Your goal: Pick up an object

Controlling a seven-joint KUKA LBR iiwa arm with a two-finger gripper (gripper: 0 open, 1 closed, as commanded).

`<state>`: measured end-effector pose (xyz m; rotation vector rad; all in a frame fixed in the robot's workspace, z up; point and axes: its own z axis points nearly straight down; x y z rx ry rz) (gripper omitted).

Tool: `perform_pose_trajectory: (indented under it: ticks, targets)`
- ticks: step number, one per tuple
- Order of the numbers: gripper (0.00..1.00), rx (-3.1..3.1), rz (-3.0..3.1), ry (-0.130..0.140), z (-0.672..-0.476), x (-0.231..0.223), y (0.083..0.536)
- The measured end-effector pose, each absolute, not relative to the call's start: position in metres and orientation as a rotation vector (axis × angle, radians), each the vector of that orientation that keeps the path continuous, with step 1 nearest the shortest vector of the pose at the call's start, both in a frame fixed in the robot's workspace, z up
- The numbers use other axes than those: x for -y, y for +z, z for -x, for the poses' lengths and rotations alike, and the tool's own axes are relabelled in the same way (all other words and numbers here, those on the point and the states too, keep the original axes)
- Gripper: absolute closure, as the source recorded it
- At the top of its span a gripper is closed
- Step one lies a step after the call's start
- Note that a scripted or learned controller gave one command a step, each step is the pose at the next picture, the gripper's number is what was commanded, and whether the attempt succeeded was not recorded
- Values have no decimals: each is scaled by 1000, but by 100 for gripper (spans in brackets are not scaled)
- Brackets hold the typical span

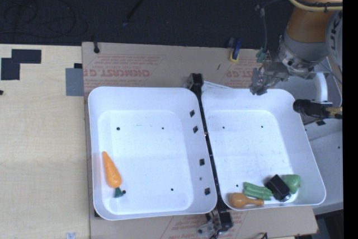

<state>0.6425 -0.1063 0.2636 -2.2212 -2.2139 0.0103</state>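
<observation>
Claw first: the gripper [259,88] hangs off the grey wrist below the orange band, poised above the far rim of the right bin [305,137], near that bin's back corner. From where I stand it is a dark, small tangle against the cardboard, and I cannot tell whether it is released or clenched; nothing shows between its tips. Outward from there, the floor of the right bin runs bare toward the near wall, where a small cluster of toys sits pressed into the near right corner: a green bean pod [257,191] lying roughly across the bin, a tan pear-shaped piece [244,200] just in front of it with its stem pointing right, a black block [278,187] tilted on the diagonal, and a green lump [292,181] touching the block's far side. These lie almost straight toward the camera from the claw, well apart from it, the whole depth of the bin between. Across the black divider [201,137], the left bin [92,120] holds a toy carrot [111,170] against its left wall, long axis running front to back, leafy end nearest me. My guess is the cluster is the nearer pick, though crowded.
</observation>
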Motion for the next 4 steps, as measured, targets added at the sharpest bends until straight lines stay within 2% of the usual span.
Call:
perform_pose_trajectory:
  ticks: [1,2,3,4]
  targets:
    - [100,2230,2217,-7,-645,37,345]
    - [100,2212,2222,13,-633,83,268]
    - [100,2215,2239,0,-552,172,365]
    - [100,2215,2219,9,-606,215,216]
